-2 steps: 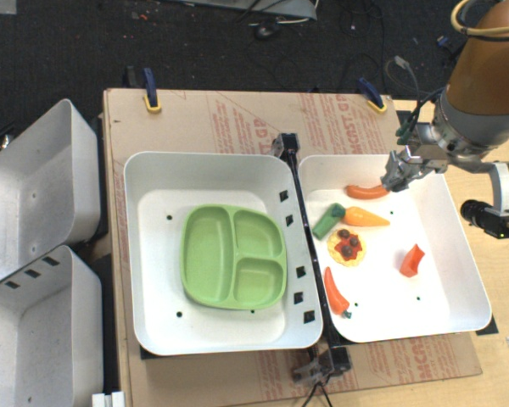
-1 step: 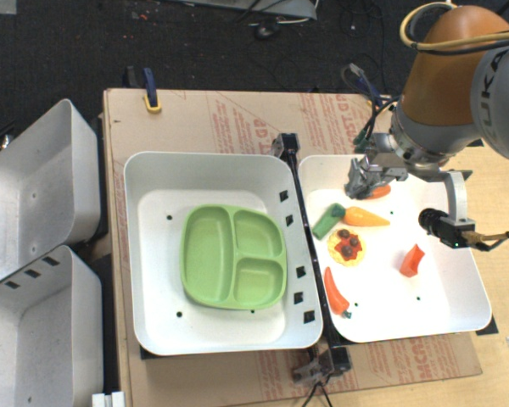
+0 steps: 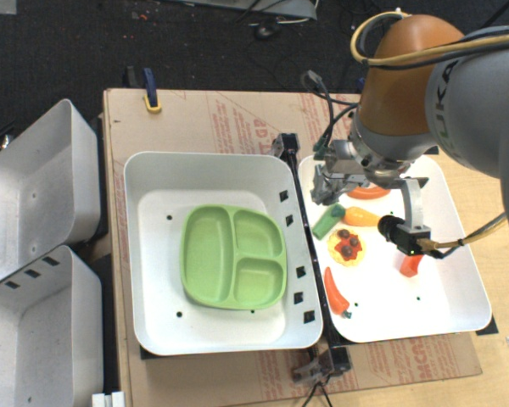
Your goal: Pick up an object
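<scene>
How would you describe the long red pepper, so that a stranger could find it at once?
Look at the right white bin, where the small toy foods lie. Near its left wall, towards the front, lies the long red pepper. It is slim with a green tip, apart from the others, below the round yellow piece.

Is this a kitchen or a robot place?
Probably a robot lab, not a kitchen. A grey robot arm reaches over two white bins on a bench, the food in them looks like toys, and cables lie across the dark floor.
</scene>
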Motion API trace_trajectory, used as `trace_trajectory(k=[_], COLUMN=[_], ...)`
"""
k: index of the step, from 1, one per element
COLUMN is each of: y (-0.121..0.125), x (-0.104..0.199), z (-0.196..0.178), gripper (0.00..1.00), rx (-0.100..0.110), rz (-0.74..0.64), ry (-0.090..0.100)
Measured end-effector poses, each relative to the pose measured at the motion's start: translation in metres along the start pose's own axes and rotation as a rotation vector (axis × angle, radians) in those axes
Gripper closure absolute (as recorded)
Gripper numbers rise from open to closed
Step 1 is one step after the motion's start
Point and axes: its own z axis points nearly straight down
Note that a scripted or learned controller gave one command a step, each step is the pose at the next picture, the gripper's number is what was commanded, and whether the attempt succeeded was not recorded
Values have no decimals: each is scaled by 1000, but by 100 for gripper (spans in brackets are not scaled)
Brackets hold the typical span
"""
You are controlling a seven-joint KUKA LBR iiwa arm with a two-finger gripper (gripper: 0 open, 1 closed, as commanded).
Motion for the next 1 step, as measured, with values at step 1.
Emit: trace_trajectory(k=[1], y=[5], x=[52], z=[-5], gripper=[100], rx=[-4], rz=[1], ry=[-1])
